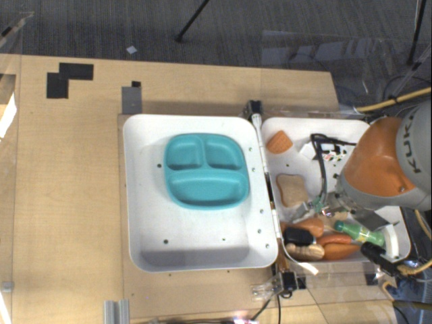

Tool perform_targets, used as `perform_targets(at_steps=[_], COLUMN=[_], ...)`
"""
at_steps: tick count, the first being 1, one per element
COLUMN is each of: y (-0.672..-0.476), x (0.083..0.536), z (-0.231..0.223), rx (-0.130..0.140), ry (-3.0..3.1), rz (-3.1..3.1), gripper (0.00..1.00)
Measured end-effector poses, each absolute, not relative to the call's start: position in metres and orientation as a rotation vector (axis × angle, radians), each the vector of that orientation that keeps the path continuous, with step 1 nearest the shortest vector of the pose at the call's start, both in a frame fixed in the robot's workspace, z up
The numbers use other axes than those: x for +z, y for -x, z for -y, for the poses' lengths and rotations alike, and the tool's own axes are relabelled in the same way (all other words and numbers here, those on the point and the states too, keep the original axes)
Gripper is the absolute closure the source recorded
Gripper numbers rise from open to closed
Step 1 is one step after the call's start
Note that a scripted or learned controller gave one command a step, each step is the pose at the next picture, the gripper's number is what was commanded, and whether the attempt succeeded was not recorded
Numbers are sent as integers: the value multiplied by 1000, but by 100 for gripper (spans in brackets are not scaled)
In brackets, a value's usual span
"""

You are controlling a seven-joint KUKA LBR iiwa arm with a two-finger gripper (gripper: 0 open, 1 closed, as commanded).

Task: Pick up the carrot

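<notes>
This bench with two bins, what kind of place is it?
Probably a robotics lab test cell: a wooden bench bearing two white bins, a robot arm, toy food and loose cables.

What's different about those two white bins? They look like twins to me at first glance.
The left bin carries one thing, a teal divided plate lying flat in its middle, while the right bin holds a jumble of small food items, among them an orange piece and a tan slice. The left bin lies in open view; the right bin is partly covered by the robot arm reaching over it. Both are shallow, white and set side by side.
</notes>
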State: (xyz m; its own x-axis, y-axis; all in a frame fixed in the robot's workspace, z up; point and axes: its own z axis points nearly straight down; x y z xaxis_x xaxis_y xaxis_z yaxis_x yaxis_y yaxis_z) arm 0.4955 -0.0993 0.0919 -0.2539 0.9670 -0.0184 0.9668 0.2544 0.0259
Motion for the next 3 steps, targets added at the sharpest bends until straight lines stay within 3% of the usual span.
perform_targets(at_steps=[1, 2, 3], y=[-500, -499, -494], x=[104, 104, 92], z=[99, 99, 110], rx=[22, 21, 13], ry=[-1892, -1893, -1584], rz=[-2456, -2457, -2685], gripper=[100, 0, 0])
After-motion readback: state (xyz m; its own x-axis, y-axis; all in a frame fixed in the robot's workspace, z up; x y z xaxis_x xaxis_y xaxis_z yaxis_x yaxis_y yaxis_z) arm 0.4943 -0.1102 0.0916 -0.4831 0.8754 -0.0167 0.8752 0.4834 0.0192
